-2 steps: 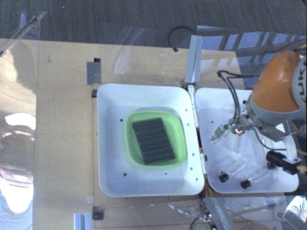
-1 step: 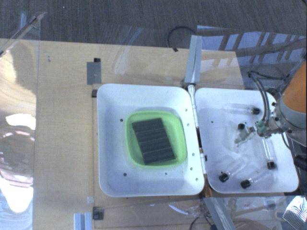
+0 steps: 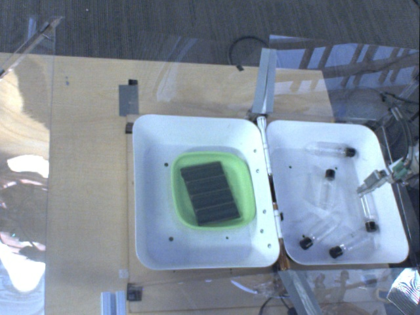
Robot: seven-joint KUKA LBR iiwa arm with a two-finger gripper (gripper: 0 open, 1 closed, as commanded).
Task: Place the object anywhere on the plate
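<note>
Gripper (image 3: pixel 371 183) enters right bin (image 3: pixel 286 143) from right edge, tips low over bin's right side; finger state cannot tell. Clear tubes with black caps scattered around it: one tube (image 3: pixel 367 212) just below tips, one (image 3: pixel 328 150) up and left, small one (image 3: pixel 326 186) directly left, two more (image 3: pixel 318 233) (image 3: pixel 349 245) down and left near bin's front wall. Green plate (image 3: pixel 246 182) sits well left of gripper in left bin (image 3: pixel 151 176), dark ribbed block (image 3: pixel 209 193) lying across plate. Nothing seen between fingers.

Two white bins (image 3: pixel 151 241) side by side on a wooden bench (image 3: pixel 79 176).
</note>
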